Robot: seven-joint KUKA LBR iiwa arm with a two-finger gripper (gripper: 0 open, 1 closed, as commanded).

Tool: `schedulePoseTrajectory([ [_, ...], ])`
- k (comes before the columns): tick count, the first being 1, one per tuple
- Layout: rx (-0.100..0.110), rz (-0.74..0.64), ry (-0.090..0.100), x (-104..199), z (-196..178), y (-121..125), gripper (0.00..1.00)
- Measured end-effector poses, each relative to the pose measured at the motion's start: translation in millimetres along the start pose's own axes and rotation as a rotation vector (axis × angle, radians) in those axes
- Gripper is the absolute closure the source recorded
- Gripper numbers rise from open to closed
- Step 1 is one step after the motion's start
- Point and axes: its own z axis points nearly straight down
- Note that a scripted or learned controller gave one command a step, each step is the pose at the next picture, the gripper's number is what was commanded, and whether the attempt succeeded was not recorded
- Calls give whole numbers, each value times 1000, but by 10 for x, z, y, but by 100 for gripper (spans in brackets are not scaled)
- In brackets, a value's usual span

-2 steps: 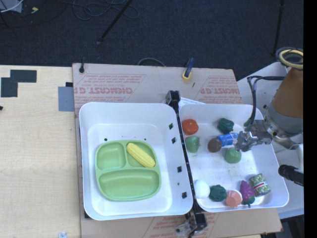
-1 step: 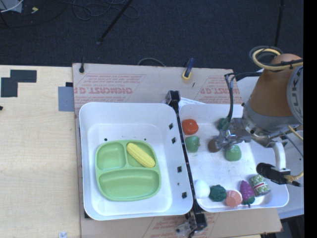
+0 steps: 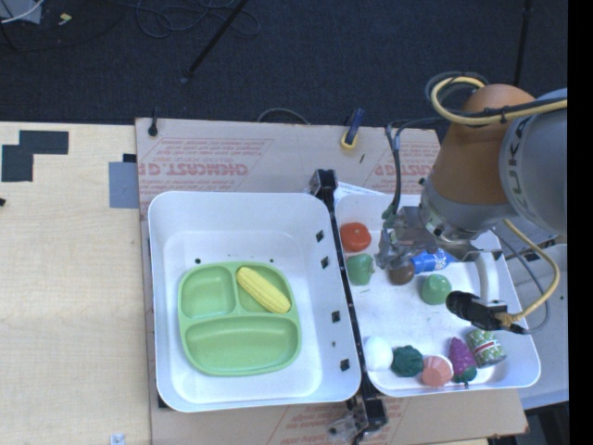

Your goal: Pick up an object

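My gripper [image 3: 397, 248] is low in the right bin [image 3: 519, 378], near its upper middle. A small brown object [image 3: 400, 273] lies right under its tip, and a blue object [image 3: 429, 261] pokes out just to the right. A red tomato-like piece [image 3: 355, 237] and a green piece [image 3: 359, 268] lie just left of the gripper. A green ball [image 3: 434, 289] rests to its lower right. I cannot tell whether the gripper touches the brown object.
Along the right bin's front lie a white ball [image 3: 378, 350], a dark green piece [image 3: 406, 360], a pink piece [image 3: 435, 371], purple grapes [image 3: 461, 355] and a striped can [image 3: 486, 349]. The left bin [image 3: 167, 248] holds a green divided plate [image 3: 239, 341] bearing yellow corn [image 3: 264, 289].
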Motion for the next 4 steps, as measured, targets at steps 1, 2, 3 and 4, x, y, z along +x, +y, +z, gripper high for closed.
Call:
schedulePoseTrajectory([
  [1, -1, -2, 1, 549, -142, 19, 100],
  [2, 0, -1, 0, 1034, -113, 194, 100],
  [3, 0, -2, 0, 1639, -137, 247, 100],
  [4, 3, 4, -3, 1543, -65, 164, 100],
])
